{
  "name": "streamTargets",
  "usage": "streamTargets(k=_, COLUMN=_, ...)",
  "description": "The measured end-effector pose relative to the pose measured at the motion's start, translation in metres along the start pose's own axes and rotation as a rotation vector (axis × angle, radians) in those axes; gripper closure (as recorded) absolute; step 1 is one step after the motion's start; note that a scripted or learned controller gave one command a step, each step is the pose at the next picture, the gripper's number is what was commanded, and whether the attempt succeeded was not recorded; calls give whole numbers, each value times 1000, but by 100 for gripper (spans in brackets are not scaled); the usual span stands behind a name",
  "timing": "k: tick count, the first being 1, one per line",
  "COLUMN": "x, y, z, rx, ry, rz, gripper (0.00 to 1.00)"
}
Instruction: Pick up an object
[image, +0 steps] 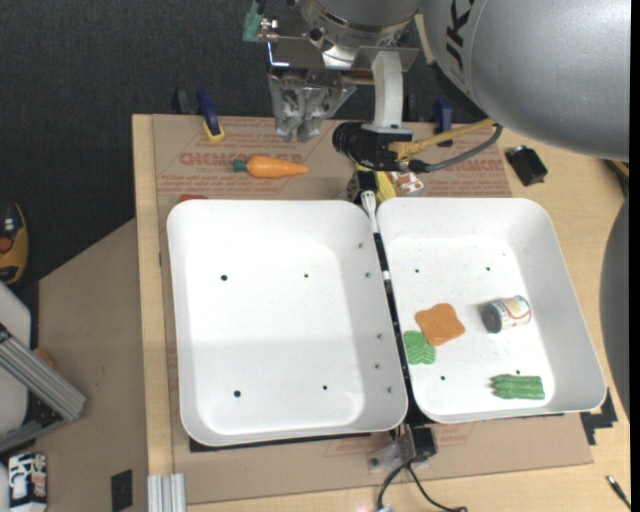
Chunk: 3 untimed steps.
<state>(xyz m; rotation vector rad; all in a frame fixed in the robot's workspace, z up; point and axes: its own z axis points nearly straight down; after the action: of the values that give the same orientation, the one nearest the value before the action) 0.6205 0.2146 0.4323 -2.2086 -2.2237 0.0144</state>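
Note:
My gripper (301, 128) hangs high over the back edge of the bench, above the cardboard behind the left bin, and is shut with nothing in it. A toy carrot (270, 167) lies on the cardboard just below and left of it, outside both bins. In the right bin (566, 280) lie an orange flat piece (440, 324), a green leafy piece (419, 348), a small tin on its side (505, 314) and a green ridged piece (518, 386). The left bin (182, 300) sits beside it.
A blue-and-yellow clamp (210, 118) grips the cardboard's back left edge. Cables and a black fitting (372, 145) sit at the back where the bins meet. The arm's large grey body (560, 70) overhangs the top right.

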Motion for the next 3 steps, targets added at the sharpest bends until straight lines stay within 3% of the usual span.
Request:
streamTargets(k=1, x=12, y=-80, z=-7, rx=-6, ry=1, rz=2, gripper=100)
streamTargets(k=2, x=-149, y=-85, z=8, rx=-8, ry=-2, rz=21, gripper=100)
streamTargets(k=3, x=-53, y=-125, z=71, rx=-2, ry=2, rz=-3, gripper=100)
